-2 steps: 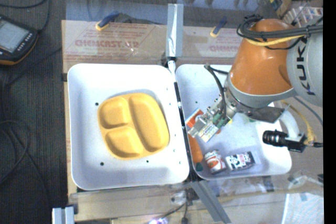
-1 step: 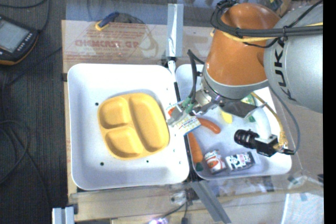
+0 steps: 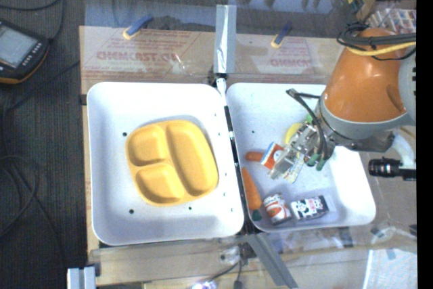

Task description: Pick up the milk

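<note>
The milk point(image 3: 271, 156) is a small white and orange carton lying in the right bin point(image 3: 358, 203), left of the bin's middle. My gripper point(image 3: 288, 166) hangs low over that bin, right beside the carton's right side and overlapping its edge. The grey and orange arm point(image 3: 365, 95) reaches in from the right and hides the bin's right back part. Nothing is visibly lifted off the bin floor.
In the right bin lie a carrot point(image 3: 251, 190) by the left wall, a red and white can point(image 3: 275, 208), a dark packet point(image 3: 310, 207) at the front, and a yellow item point(image 3: 295, 131) behind the gripper. The left bin point(image 3: 108, 213) holds a yellow divided tray point(image 3: 173, 160).
</note>
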`<state>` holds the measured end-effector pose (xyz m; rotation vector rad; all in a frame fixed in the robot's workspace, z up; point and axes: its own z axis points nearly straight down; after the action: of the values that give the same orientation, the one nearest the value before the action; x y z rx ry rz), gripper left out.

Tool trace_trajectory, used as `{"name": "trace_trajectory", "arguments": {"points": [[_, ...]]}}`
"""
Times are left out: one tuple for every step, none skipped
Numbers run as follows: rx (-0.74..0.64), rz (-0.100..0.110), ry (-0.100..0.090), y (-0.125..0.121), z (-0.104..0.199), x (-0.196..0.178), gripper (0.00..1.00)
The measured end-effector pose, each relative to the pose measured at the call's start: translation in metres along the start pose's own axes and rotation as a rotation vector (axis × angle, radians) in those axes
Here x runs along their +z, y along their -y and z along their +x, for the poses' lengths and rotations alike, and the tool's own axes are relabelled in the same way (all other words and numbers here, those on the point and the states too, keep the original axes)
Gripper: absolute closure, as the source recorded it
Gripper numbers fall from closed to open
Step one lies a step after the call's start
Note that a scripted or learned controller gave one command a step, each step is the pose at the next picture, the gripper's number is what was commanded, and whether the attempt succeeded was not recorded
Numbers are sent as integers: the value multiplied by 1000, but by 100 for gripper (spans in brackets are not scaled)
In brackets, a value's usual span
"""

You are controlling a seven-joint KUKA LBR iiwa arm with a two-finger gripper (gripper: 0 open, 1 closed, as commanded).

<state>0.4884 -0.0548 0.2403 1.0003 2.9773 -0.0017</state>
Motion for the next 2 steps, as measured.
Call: {"name": "trace_trajectory", "arguments": {"points": [[256,0,-3,-4,-10,58,100],[251,0,-3,-28,27,57,100]]}}
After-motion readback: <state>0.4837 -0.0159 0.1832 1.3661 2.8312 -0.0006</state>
